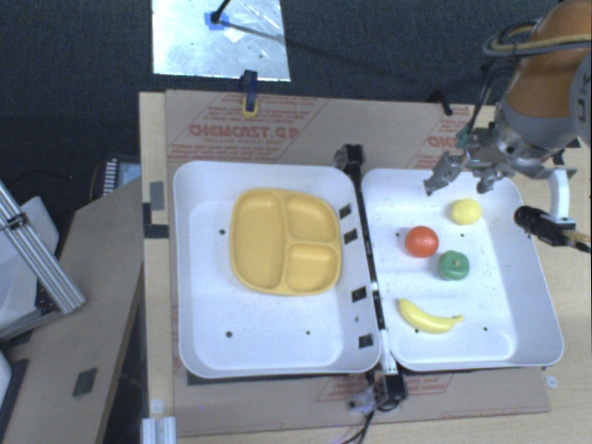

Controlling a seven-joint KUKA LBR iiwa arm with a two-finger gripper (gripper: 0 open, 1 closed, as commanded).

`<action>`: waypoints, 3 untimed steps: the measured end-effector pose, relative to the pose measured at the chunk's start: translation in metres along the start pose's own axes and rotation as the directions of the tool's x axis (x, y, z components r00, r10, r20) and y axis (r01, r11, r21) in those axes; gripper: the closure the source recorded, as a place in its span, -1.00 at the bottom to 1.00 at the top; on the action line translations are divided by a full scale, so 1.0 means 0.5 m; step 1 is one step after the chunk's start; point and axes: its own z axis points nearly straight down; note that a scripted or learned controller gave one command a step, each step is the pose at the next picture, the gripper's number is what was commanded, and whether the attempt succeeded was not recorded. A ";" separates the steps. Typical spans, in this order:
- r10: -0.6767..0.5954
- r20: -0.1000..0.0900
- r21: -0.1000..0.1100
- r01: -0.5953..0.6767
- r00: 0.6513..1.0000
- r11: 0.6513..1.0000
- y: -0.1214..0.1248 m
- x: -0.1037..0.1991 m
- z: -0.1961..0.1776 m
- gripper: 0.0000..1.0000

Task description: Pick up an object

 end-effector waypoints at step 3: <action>0.003 -0.001 0.004 -0.003 1.000 1.000 -0.038 0.005 0.282 -1.00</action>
